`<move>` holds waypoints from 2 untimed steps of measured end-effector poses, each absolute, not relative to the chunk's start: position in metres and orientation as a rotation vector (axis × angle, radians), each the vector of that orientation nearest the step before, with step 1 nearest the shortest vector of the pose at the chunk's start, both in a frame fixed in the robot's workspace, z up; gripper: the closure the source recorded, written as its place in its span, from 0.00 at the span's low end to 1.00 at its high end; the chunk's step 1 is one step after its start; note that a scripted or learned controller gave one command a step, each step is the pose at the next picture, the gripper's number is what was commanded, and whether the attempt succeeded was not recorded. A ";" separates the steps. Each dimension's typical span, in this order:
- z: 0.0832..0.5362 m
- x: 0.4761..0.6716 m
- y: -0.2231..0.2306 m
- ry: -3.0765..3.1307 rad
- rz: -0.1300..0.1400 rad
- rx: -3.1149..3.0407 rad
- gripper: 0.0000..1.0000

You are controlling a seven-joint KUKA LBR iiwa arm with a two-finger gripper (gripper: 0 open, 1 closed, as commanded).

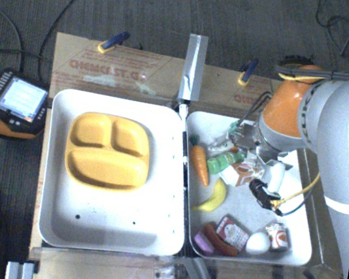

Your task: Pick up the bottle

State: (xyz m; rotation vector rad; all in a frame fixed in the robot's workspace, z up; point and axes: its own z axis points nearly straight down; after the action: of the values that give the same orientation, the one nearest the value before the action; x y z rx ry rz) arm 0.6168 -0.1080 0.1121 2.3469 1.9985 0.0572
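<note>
The bottle (221,163) lies tilted in the upper part of the right bin (301,253), a green thing with a pale cap end, just left of and below my claw (247,141). My claw hangs low over that bin's upper middle, right at the bottle's upper end; whether it touches the bottle I cannot tell, and I cannot tell how it is set, since my wrist covers it. A small red and white carton (243,173) sits just below my claw, touching the bottle's right side. Left of the bottle, away from my claw, a carrot (199,164) lies along the bin's left wall. A banana (213,197) curves below the bottle. Farther down from my claw, near the bin's lower edge, lie a sausage (222,240), a purple piece (202,243), a dark red packet (233,230), a white egg (257,243) and a small red can (278,236). Well to my claw's left, the other bin (49,214) holds a yellow divided tray (109,151). Both bins rest on the bench (70,52).
</note>
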 end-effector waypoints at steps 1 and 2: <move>0.089 0.601 -0.101 2.071 0.005 2.346 0.00; 0.088 0.637 -0.118 2.136 0.007 2.295 0.00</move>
State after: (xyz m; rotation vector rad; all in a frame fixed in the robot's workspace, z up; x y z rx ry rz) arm 0.6372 -0.1178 0.0882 2.2952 2.1364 0.0073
